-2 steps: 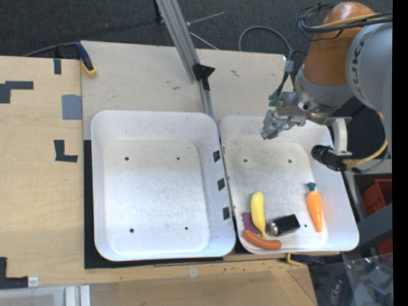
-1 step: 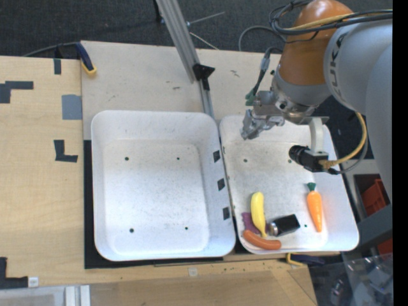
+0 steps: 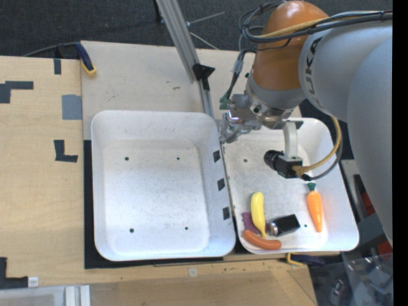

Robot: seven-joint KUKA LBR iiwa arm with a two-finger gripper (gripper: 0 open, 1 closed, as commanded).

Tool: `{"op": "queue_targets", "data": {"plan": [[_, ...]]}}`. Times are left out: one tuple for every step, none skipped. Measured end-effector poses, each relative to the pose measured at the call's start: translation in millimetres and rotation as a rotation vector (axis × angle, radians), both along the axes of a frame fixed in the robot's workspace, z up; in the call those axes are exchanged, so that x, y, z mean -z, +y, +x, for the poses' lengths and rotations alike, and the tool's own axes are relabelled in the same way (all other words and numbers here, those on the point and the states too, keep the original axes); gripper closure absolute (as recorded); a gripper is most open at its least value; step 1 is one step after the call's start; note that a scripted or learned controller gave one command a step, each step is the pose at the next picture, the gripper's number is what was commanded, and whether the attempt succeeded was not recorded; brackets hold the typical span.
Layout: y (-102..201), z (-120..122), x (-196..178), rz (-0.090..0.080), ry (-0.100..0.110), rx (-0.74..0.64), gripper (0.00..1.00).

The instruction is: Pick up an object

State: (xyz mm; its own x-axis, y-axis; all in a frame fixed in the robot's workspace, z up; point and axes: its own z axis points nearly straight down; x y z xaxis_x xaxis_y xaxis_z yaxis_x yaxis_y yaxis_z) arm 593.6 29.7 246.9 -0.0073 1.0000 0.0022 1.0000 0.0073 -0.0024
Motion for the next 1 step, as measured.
{"op": "queue_targets", "data": {"plan": [[56.9,-10.9,3.8,-0.001,0.001,0.0,1.0]]}}
